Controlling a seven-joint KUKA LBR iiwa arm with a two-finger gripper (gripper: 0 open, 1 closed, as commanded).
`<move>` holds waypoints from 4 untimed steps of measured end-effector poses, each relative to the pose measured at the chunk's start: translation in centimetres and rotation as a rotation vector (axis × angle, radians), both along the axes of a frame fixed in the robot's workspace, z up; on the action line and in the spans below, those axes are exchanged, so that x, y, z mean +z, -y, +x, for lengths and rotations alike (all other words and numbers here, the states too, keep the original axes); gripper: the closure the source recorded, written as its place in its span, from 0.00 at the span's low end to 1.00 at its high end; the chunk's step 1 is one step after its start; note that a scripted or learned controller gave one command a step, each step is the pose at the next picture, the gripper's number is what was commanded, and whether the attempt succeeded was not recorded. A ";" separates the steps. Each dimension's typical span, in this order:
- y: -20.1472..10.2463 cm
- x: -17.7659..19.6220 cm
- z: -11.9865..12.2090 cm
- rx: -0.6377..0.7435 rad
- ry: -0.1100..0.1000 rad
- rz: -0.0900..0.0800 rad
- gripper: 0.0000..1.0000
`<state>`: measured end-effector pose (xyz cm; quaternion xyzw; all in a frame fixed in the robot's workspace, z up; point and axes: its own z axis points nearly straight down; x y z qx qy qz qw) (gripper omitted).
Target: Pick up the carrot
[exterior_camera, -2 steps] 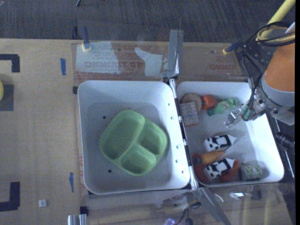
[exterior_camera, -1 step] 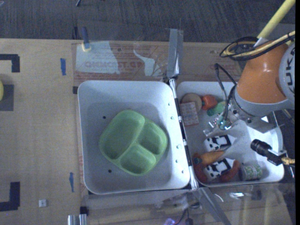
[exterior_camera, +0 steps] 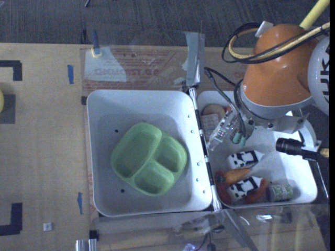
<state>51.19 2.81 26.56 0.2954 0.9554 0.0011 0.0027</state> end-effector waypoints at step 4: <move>-5.3 -1.1 2.3 -0.033 0.000 0.000 1.00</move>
